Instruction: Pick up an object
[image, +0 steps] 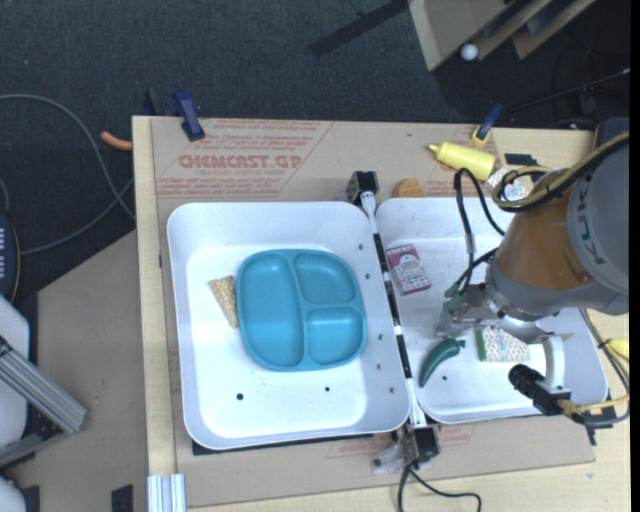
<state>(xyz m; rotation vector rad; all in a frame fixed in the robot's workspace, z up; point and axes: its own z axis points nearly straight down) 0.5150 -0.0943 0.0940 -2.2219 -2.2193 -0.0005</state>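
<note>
Gripper (462, 318) lowered into the right bin (440, 400), just above the green pepper (438, 358), presumably to grasp it; finger state cannot be told.

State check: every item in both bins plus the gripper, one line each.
blue divided plate: flat in left bin, upright.
tan sponge: left bin, partly under the plate's left edge.
small red packet: lying flat, right bin, near the divider.
green pepper: lying loose on right bin floor.
patterned packet: flat, right bin, beside the arm.
gripper: low over right bin; grasp unclear.
</note>
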